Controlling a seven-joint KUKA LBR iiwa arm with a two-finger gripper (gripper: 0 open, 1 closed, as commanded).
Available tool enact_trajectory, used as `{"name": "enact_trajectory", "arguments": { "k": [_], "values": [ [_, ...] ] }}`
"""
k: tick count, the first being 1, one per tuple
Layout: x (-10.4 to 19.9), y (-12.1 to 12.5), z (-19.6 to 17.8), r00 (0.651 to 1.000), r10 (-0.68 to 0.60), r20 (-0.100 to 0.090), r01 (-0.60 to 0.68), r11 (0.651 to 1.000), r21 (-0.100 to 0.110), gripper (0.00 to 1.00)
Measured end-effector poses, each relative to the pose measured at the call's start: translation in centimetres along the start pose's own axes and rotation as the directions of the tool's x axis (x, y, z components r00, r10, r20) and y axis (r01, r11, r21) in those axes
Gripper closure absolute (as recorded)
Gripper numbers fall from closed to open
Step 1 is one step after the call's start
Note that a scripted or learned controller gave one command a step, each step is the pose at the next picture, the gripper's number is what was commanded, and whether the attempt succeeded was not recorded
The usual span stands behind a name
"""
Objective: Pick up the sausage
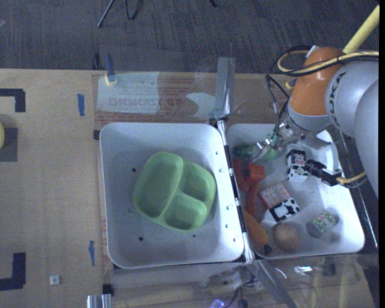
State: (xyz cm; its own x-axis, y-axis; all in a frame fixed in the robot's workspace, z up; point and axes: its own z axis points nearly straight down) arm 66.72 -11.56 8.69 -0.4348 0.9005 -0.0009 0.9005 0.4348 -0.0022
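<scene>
Closest to the lens is the grey arm point(358, 99), reaching in from the right with its orange band point(314, 81) over the far end of the right bin point(352, 240). Its claw point(271, 144) hangs low near that bin's far left corner, just beside a green item point(248, 150). Honestly can't tell if the claw is spread or pressed together, it's too small and blurry.

The sausage point(249, 197), as best I can make out, is the dark reddish-brown piece lying along the right bin's left wall, between a red thing point(252, 173) and an orange carrot point(257, 227). Around it are a pinkish box point(275, 194), a black-and-white cow-patterned piece point(285, 209), a brown round lump point(287, 236) and a small can point(322, 223).

The left bin point(120, 156) holds just a green divided plate point(174, 190), sitting at an angle.

As for the setup: the table point(48, 198) is pale wood with a few strips of blue tape point(81, 103) and black corner marks point(14, 99) on the left side. A clear sheet point(144, 96) with mirrored red lettering lies behind the left bin, and a metal post point(225, 84) stands at the far side where the two bins meet. Past the table's far edge the floor point(192, 30) is dark grey carpet, with some thin dark stand legs point(114, 11) on it.
</scene>
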Motion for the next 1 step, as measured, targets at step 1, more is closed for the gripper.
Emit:
{"name": "enact_trajectory", "arguments": {
  "k": [1],
  "values": [
    [3.58, -3.98, 0.15, 0.987, 0.158, -0.001, -0.158, 0.987, -0.004, 0.00]
  ]
}}
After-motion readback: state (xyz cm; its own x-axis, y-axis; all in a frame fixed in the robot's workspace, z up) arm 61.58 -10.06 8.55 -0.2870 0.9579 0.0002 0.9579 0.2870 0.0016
